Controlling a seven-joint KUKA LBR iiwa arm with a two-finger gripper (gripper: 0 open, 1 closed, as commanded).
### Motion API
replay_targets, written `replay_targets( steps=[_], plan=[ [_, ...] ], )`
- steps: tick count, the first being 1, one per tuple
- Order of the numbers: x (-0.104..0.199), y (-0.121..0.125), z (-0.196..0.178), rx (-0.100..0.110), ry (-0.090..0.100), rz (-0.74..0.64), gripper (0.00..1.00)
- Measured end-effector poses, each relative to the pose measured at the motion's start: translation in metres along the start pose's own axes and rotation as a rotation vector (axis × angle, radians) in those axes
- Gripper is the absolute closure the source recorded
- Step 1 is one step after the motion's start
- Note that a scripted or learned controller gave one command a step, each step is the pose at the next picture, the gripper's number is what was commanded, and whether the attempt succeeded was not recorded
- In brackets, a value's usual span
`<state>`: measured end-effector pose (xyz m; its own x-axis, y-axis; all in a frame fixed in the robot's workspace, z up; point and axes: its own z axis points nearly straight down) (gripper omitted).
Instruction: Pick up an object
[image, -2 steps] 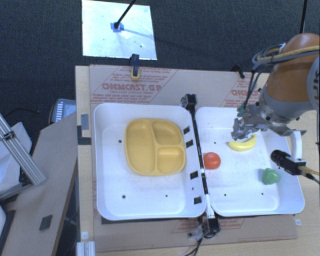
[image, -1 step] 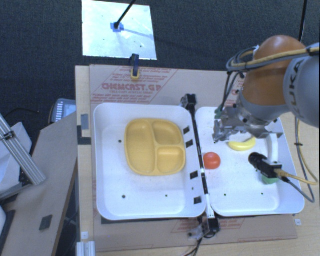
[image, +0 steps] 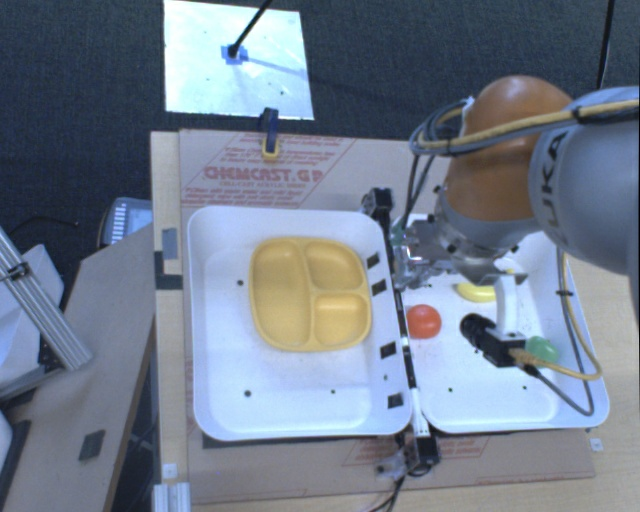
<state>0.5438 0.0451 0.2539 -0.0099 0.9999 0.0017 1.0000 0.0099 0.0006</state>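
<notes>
The grey arm with its orange band reached in from three o'clock, its gripper (image: 420, 262) low over the right shallow white bin (image: 500, 405); I could not tell how it was set. A small round orange-red ball (image: 424, 321) lay just toward six o'clock of it. The left white bin (image: 215, 395) bore a yellow three-compartment plastic tray (image: 309, 294).
</notes>
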Motion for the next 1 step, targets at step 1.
replay_targets(
  steps=[1],
  plan=[
    [0.0438, -0.0181, 0.0191, 0.002, 0.0, 0.0, 1.0]
  ],
)
